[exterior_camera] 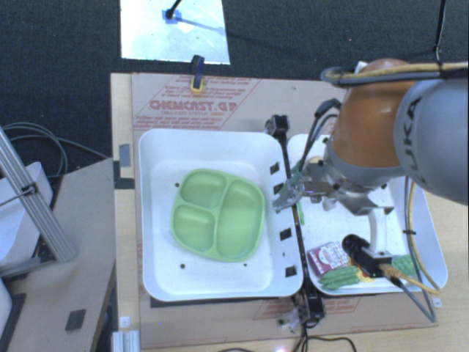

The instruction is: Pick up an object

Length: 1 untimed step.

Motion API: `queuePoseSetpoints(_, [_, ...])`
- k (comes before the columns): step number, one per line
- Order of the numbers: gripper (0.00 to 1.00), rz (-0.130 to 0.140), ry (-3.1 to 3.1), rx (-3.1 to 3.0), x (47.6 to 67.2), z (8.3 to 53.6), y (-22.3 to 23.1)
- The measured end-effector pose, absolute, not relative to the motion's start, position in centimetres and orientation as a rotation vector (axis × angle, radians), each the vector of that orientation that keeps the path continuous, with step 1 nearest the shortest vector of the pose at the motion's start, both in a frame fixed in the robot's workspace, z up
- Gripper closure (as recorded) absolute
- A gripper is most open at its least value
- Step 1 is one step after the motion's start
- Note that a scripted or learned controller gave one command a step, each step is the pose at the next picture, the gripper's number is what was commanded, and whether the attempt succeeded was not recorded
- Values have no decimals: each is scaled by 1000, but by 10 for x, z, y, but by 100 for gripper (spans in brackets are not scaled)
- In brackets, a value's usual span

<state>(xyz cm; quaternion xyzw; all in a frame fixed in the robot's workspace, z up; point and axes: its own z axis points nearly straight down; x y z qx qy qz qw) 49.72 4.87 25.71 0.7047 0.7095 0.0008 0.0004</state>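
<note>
**A:** Where is the arm [399,123]?

**B:** It reaches in from the right and hangs over the right bin [432,251], covering most of it. The orange band sits just above the wrist.

**A:** And the gripper [330,196]?

**B:** It is low over the left part of that bin, close to the wall where the two bins meet. The wrist hides it from above, so I cannot tell whether it is wide, narrow or holding anything.

**A:** What is there to pick up?

**B:** At the near end of the right bin lies a small packet [327,256], dark red and white. A green piece [338,276] with a bumpy surface touches it on the near side. A green bit [405,264] shows further right, near the rim. I cannot tell whether it belongs to the same piece. All of these lie on the bin floor, nearer the camera than the gripper.

**A:** And the left bin [157,196]?

**B:** It holds one green plate [218,215] with three compartments. The plate lies flat in the middle, apart from every wall.

**A:** What is under the bins?

**B:** A brown board [242,97] with red print. A yellow and black clamp [196,75] sits at its far edge.
</note>
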Motion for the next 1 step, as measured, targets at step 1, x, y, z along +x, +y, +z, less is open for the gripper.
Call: queuePoseSetpoints(1, [0, 2, 2234, 2212, 486, 243, 106])
